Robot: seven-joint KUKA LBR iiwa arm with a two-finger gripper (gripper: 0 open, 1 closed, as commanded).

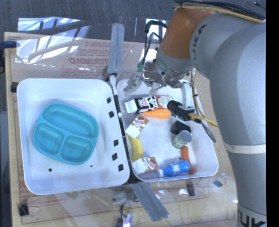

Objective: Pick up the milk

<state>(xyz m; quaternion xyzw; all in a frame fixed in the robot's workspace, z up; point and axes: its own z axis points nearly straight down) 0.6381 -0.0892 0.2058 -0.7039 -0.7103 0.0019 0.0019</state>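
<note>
A: Start big. What dominates?

B: The grey KUKA arm (233,79), reaching in from the right with its orange band above the wrist. Below it sit two white bins: the left bin (30,91) carries a blue divided plate (66,133), and the right bin (210,167) holds the clutter.

A: And the gripper?

B: The gripper (146,82) hangs over the far end of the right bin. Whether it is apart or closed I cannot tell; the wrist hardware hides that.

A: Where is the milk?

B: The milk carton (146,102) lies just below the gripper in this view, at the bin's far end, close to the dividing wall. It rests on its side, long axis running roughly left to right. It is a small white carton with black cow-like patches and a reddish end.

A: What crowds it?

B: A toy carrot (157,113) lies just beside its near edge, and a banana (136,147) lies further toward the near side. A blue bottle (175,169) rests at the near wall. I'd judge a short descent spanning the carton's narrow width is needed.
</note>
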